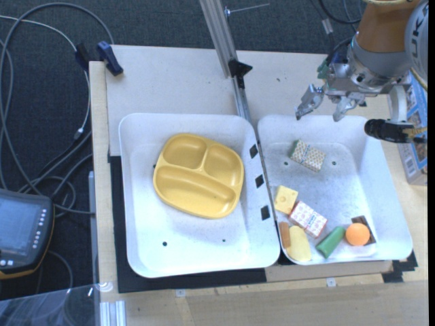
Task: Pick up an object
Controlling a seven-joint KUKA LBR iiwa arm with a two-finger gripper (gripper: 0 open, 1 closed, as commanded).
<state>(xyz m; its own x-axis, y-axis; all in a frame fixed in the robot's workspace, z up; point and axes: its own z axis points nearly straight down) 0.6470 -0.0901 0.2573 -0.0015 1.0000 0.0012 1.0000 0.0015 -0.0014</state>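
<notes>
So we're looking down at the gripper [322, 109] hanging over the back rim of the right bin [380, 175], and its two fingers [305, 104] are spread apart with nothing between them, not touching anything we can make out. The grey arm [384, 26] with its orange band comes in from the upper right. Closest thing to the pincer is a small checkered block [307, 155], greenish and tan with pale squares, lying flat and a bit tilted near the back of the right bin, well clear of the fingers. The rest of the stuff sits bunched along the front of that bin: a yellow cheese-like wedge [286, 199], a red and white patterned block [308, 218] just beside it, a yellow oblong piece [299, 244] next to a thin orange one [285, 233], a green piece [330, 242] lying at a slant, and an orange ball [357, 233] by a dark brown bit [363, 221] in the corner. Over in the left bin [136, 182] we've got a yellow divided plate [198, 175] with three compartments, sitting on its own.
</notes>
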